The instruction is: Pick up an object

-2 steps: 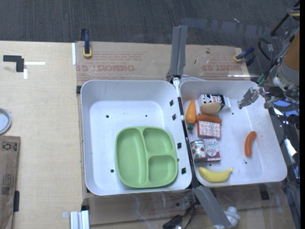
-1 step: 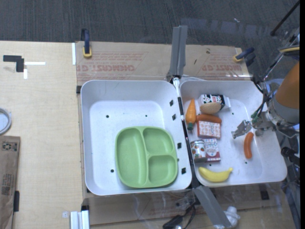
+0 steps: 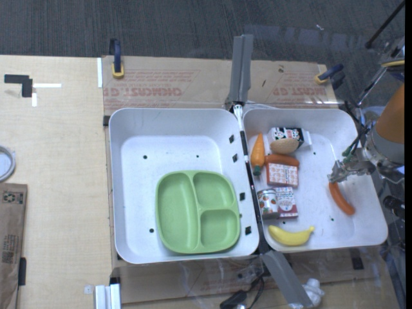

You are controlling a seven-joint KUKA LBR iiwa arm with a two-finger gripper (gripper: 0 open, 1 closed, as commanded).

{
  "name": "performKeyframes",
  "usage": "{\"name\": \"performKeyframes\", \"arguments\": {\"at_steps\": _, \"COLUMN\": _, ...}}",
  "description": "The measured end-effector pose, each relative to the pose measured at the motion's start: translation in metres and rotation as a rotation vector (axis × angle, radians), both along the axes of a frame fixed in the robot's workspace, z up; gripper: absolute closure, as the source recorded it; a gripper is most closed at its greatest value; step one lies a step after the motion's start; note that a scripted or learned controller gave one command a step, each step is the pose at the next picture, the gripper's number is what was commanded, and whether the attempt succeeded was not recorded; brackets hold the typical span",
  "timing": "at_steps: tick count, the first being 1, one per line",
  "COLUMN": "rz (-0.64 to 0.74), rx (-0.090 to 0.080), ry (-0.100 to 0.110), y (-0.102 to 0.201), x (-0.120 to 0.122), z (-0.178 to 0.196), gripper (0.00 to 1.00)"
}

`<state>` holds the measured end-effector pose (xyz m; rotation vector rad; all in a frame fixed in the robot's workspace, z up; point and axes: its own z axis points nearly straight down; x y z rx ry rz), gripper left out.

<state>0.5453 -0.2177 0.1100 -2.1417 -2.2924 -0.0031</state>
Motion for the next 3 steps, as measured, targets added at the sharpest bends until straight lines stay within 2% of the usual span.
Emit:
{"name": "performKeyframes", "arguments": {"at_steps": 1, "rz": 0.002, "rx": 0.004, "ry": 0.002, "y": 0.0024, "x": 0.0002, "z": -0.0005, "gripper": 0.0}}
{"name": "performKeyframes", "arguments": {"at_steps": 2, "rz": 0.001, "rx": 0.002, "ry": 0.002, "y": 0.0016, "x": 0.0005, "z": 0.0085, "gripper": 1.0}}
{"name": "performKeyframes", "arguments": {"at_steps": 3, "rz": 0.001, "rx": 0.002, "ry": 0.002, "y": 0.0018, "x": 0.0005, "z": 0.0085, "gripper": 0.0}}
